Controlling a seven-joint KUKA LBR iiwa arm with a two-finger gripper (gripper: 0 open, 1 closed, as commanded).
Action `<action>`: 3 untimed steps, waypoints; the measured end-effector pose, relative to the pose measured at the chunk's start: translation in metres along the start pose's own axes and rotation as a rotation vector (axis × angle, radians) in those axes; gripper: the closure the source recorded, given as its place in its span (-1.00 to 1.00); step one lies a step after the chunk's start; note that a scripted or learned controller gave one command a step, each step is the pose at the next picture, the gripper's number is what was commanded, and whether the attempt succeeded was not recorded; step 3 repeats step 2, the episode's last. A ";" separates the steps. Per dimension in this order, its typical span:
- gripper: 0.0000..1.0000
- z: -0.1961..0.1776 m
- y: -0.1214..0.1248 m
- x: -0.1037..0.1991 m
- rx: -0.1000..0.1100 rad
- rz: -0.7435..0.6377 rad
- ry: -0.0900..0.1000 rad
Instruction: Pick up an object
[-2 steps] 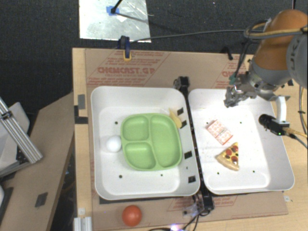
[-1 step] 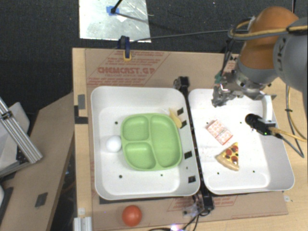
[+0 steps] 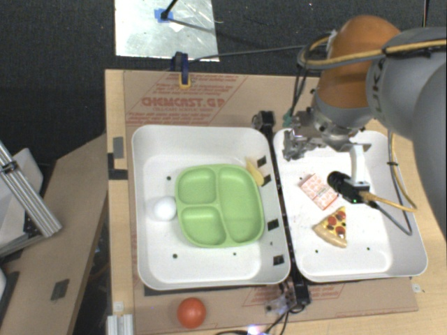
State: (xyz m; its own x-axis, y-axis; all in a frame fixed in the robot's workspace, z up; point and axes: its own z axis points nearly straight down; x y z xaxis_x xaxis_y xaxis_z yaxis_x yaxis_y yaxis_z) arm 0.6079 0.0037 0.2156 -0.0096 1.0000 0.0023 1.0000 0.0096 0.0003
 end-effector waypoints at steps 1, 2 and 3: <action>1.00 -0.013 -0.001 0.050 -0.002 0.000 0.000; 1.00 -0.002 0.002 0.101 -0.001 0.000 0.000; 1.00 -0.002 0.002 0.101 -0.001 0.000 0.000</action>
